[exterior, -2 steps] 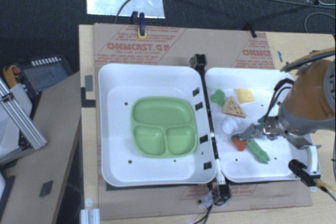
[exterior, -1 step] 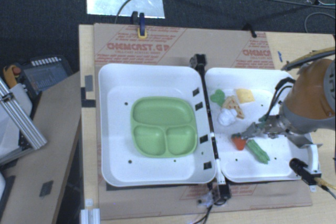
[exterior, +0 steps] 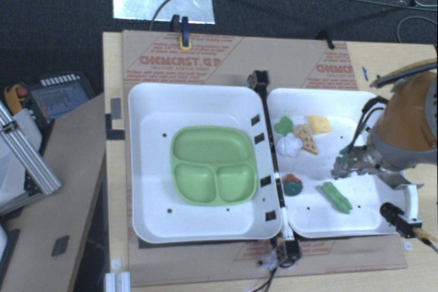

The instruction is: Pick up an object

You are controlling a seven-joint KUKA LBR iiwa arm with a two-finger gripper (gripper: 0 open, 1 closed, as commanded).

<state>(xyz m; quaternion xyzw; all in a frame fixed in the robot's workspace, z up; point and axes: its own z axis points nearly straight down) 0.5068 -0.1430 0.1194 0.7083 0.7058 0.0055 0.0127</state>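
Green pod lies in right bin toward 5 o'clock, tool just above it at its 12, can't tell finger state. Red-green piece at the pod's 9; white lump, waffle, yellow piece and green leaf cluster at 11. Left bin holds a green tray; both bins sit on the bench.

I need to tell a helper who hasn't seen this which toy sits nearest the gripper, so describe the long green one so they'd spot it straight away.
Find the right white bin, the one the arm reaches into. Look near its front edge, just below the gripper: the long green piece lies there alone, slanted. It is the only stretched, stick-like shape; the other toys cluster by the divider, rounder and mostly yellow, white or red.
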